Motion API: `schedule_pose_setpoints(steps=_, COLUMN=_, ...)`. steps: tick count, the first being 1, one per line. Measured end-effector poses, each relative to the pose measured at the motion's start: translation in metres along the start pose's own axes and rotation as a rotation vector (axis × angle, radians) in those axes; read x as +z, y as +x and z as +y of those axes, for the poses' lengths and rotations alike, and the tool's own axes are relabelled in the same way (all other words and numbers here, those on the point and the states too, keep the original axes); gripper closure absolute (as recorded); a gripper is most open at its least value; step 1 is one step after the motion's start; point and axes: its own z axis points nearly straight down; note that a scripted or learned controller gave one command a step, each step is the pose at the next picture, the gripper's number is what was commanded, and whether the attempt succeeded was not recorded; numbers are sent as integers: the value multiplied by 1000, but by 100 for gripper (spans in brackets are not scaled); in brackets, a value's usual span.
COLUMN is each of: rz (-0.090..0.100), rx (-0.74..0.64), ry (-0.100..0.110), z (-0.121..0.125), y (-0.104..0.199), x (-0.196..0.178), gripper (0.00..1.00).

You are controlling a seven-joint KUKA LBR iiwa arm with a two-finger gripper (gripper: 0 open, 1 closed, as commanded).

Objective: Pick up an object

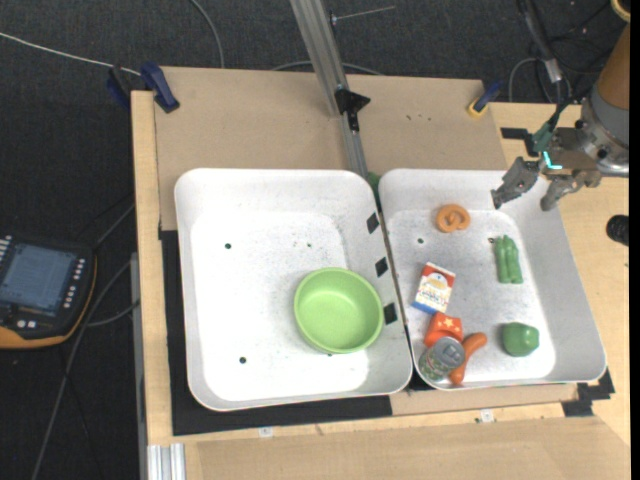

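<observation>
Hovering spread and empty, the claw (pixel 532 194) sits over the right white plastic bin (pixel 575 298) at its 1 o'clock corner. Nearest target: orange ring-shaped toy (pixel 452 218) at 8 o'clock from claw. Best: descend centred, straddle the ring's rim, avoid the bin wall.

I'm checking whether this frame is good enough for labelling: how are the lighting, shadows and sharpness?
Camera view: even, soft light; the green bowl casts only a faint shadow on the left bin; the white bins look bright but keep their speckle; small items like the orange ring are soft-edged; the gripper is slightly blurred.
</observation>
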Motion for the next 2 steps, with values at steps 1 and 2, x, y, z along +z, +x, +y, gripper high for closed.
schedule_pose_setpoints(steps=1, rz=0, rx=0, ry=0, z=0, y=0, x=0, gripper=0)
schedule_pose_setpoints(steps=2, rz=1, rx=0, ry=5, z=2, y=-2, x=62, gripper=0)
